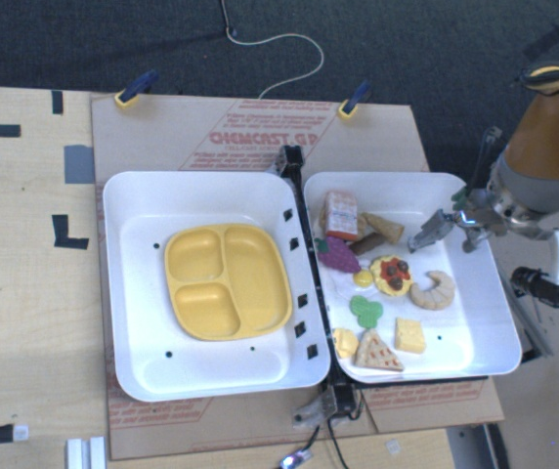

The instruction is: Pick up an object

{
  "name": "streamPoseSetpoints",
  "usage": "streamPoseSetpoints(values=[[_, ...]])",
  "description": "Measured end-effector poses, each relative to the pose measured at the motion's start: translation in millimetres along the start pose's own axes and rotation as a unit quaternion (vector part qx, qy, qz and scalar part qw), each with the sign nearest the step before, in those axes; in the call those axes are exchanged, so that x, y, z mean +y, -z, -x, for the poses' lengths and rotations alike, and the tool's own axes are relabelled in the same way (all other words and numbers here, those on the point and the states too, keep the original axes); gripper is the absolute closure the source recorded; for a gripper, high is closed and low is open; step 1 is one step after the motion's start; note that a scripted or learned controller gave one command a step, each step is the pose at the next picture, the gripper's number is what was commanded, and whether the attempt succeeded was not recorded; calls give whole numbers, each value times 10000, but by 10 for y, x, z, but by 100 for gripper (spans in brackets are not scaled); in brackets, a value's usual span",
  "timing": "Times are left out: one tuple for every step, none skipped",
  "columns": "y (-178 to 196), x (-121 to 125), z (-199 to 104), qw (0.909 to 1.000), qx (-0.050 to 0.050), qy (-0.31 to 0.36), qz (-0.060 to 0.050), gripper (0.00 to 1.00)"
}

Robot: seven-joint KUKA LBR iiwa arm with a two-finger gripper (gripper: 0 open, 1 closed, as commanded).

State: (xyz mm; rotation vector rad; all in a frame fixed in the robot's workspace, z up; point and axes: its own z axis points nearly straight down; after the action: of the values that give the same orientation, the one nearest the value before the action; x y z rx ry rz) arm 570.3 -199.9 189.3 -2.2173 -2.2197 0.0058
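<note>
Several toy food pieces lie in the right white bin (475, 355): a pink and white carton (340, 213), a purple piece (338, 255), a round red and yellow tart (394, 275), a tan croissant (434, 289), a green piece (365, 311), a yellow cheese block (409, 335) and a wedge slice (377, 352). My gripper (448, 239) hangs over the bin's right part, above and to the right of the tart and croissant. It is open, and nothing sits between its fingers.
The left white bin (133, 360) holds a yellow divided plate (228, 281). A black divider (304, 262) runs between the bins. Cardboard lies under both bins, with clamps at its back corners.
</note>
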Motion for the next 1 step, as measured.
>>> streamPoseSetpoints(values=[[-618, 32, 50, 10000, 1, 2, -6, 0]])
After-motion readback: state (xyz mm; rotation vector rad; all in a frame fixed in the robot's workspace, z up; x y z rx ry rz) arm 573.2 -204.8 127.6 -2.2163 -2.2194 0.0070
